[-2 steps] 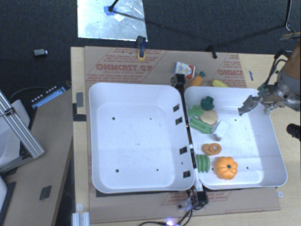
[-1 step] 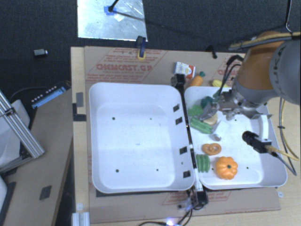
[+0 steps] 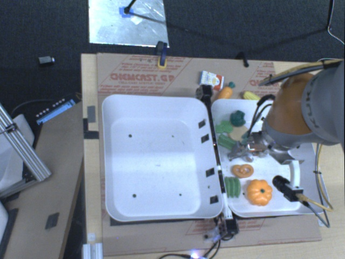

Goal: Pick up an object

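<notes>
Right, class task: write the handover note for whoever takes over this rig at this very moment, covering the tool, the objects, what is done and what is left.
Tool: low in the right bin, among the toys; whether it is open or shut cannot be made out, and nothing is seen held.
Objects in the right bin: orange pumpkin, pretzel, green ridged piece, dark green piece, light green piece.
Outside it, behind: carrot, yellow piece.
Done: arm reached into the bin.
Left: grasp one object and lift it.
</notes>
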Tool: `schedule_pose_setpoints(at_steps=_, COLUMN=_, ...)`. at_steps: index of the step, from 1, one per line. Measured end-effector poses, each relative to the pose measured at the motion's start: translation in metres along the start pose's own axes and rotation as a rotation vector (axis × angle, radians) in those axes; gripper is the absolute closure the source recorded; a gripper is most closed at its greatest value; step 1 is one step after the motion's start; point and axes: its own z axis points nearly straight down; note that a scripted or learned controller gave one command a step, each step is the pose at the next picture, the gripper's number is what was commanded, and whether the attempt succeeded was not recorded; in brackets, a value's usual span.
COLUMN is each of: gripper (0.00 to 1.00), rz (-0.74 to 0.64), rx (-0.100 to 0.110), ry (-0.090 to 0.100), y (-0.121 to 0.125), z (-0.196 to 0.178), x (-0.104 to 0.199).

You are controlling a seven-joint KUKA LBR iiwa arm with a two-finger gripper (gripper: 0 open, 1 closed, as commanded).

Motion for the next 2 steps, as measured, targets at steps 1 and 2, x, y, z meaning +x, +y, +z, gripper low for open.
schedule_pose_setpoints(at_steps=1, gripper=0.0, rz=-0.001, rx=0.009, ry=0.007, y=0.025, z=-0.057, x=0.069)
schedule_pose_setpoints(at_steps=2, gripper=0.0, rz=-0.013, rx=-0.002, ry=0.009, y=0.104, z=-0.086, x=0.155)
